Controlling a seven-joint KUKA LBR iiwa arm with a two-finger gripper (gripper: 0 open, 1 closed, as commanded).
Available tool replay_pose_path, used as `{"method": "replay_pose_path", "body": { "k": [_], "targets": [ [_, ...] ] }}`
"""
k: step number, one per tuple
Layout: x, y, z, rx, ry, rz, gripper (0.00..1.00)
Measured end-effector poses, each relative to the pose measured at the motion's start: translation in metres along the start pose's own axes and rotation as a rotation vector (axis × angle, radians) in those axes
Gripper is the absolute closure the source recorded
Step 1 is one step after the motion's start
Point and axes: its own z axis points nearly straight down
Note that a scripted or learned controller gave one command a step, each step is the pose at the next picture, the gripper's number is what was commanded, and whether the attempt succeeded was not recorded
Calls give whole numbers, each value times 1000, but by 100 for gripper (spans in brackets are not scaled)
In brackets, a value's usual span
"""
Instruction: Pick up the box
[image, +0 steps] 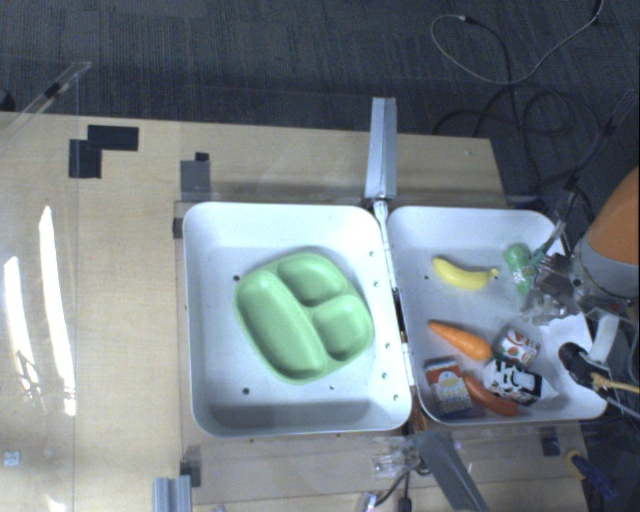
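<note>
The box (447, 388), small with an orange and blue printed face, lies flat near the front left corner of the right bin (470, 222). My gripper (545, 283) hangs over the right side of that bin, well to the right of the box and further back, beside a green object (517, 262). Nothing shows in its grip. The arm's orange band (615, 225) is at the view's right edge.
In the right bin lie a banana (463, 273), a carrot (460, 340), a small white and orange carton (517, 347), a black and white pack (513, 381) and a red item (491, 398) against the box. The left bin (205, 300) holds a green divided plate (303, 315).
</note>
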Motion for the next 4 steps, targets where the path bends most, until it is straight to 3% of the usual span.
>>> {"method": "replay_pose_path", "body": {
  "k": [1,2,3,4],
  "targets": [
    [-4,-17,27,8,-5,-59,100],
    [-4,-17,27,8,-5,-58,0],
    [-2,-15,17,5,-4,-63,100],
    [-2,-15,17,5,-4,-62,0]
  ]
}}
